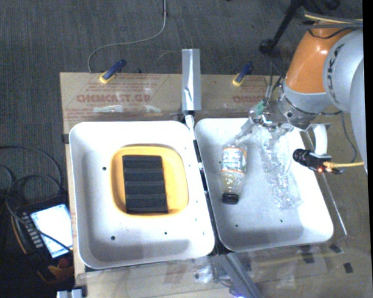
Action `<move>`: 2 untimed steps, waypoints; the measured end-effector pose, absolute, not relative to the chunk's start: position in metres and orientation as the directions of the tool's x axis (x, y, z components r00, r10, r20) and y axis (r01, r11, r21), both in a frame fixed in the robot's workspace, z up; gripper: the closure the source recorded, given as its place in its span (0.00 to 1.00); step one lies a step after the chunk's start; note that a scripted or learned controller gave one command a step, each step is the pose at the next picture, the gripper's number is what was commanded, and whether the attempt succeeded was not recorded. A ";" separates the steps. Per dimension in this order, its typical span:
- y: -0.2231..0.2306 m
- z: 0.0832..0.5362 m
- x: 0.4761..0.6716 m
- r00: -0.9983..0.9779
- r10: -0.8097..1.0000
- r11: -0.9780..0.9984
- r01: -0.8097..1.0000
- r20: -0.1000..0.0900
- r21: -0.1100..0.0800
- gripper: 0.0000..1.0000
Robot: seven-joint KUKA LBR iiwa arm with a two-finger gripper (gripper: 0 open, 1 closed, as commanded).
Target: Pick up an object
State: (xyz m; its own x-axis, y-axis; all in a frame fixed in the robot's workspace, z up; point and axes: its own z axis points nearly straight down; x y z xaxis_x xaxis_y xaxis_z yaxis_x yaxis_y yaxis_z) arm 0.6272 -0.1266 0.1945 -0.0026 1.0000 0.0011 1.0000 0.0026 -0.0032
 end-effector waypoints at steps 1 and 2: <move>-0.109 0.107 0.631 -0.162 0.987 0.162 0.987 -0.003 0.012 0.00; -0.103 0.104 0.619 -0.156 0.988 0.156 0.987 -0.016 0.042 0.00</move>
